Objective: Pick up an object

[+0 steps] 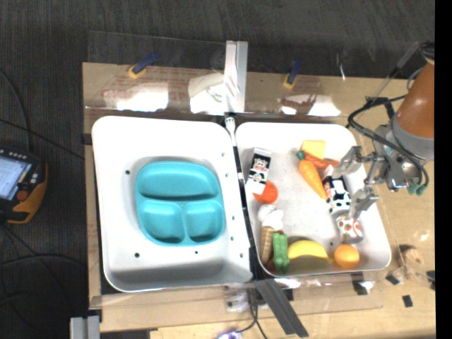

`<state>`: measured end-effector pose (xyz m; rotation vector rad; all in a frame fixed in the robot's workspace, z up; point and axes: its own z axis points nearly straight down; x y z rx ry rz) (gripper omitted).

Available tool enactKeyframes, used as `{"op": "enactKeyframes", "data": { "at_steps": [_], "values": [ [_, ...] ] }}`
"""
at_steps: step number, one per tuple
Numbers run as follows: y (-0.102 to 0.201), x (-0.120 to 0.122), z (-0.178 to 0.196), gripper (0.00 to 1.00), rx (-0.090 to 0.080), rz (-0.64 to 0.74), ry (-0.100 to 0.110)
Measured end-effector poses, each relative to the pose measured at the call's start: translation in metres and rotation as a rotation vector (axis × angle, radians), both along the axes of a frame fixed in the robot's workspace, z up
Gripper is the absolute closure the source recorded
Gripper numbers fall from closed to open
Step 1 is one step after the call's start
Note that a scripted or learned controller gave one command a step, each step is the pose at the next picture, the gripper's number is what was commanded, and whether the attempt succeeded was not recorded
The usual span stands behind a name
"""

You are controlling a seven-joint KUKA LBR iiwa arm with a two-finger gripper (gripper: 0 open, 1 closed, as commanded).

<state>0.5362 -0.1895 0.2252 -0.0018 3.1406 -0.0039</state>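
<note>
One banana [308, 250], one carrot [310, 176], two bins [113, 162]

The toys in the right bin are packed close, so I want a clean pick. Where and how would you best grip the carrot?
Probably across the carrot's thick orange middle, coming straight down from above. It lies flat, slanting from its leafy end near the yellow block toward the black-and-white carton. Close the fingers across its narrow width; its ends are crowded.
</note>
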Motion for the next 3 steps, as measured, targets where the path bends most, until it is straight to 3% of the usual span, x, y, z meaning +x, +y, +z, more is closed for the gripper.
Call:
{"op": "enactKeyframes", "data": {
  "at_steps": [1,2,3],
  "values": [
    [0.018,0.035,-0.131,0.0,0.0,-0.085,-0.001],
    [0.045,0.09,-0.135,0.0,0.0,-0.119,-0.014],
    [0.069,0.046,-0.134,0.0,0.001,-0.207,-0.014]
  ]
}}
